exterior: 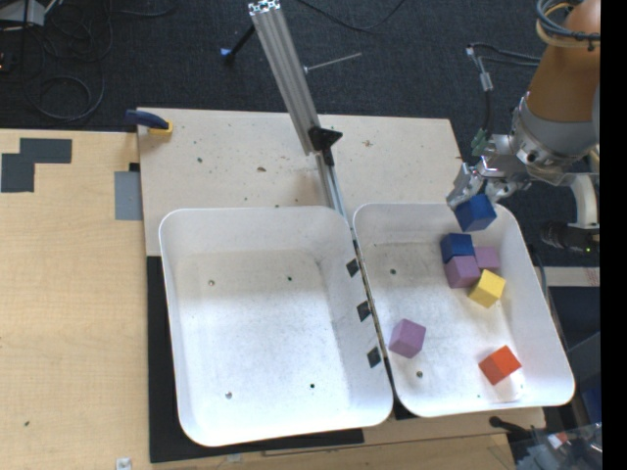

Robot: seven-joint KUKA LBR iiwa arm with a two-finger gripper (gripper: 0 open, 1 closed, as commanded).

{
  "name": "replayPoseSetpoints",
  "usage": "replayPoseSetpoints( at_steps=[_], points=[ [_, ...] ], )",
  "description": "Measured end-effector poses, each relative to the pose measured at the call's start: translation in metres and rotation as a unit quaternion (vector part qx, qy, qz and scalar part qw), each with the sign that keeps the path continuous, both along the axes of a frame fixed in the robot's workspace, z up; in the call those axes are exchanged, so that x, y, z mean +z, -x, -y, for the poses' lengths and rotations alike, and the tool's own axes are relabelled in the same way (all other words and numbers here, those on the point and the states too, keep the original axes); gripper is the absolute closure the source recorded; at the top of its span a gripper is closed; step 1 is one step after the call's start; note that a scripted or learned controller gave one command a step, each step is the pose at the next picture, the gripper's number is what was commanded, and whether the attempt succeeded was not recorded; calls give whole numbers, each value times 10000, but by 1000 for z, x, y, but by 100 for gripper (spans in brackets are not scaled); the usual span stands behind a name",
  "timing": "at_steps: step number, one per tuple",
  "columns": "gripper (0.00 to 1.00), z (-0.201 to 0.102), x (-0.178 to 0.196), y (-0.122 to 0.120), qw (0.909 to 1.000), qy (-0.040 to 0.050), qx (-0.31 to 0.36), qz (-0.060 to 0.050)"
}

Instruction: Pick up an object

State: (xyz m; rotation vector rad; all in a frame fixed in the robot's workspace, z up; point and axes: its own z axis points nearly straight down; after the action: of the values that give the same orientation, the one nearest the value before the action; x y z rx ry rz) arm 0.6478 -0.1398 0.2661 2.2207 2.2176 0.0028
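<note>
Claw (470, 196) grips blue cube (477, 212); above right bin (549, 292)

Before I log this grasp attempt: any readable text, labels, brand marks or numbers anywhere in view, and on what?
None readable.
The checkered tag atop the aluminium rail is a pattern, not text.
The blue cube at the gripper and the cubes in the right bin have plain faces.

We are seeing even, bright overhead light. The white bins (265, 262) are glaring slightly; shadows are staying soft.
</note>
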Motion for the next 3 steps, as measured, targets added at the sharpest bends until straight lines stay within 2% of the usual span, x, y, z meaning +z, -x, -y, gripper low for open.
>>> replayPoseSetpoints(
  at_steps=[1, 3],
  points=[
    [100, -51, -15, -3, 10000, -16, 28, -39],
    [100, -155, -40, 8, 10000, -18, 29, -48]
  ],
)
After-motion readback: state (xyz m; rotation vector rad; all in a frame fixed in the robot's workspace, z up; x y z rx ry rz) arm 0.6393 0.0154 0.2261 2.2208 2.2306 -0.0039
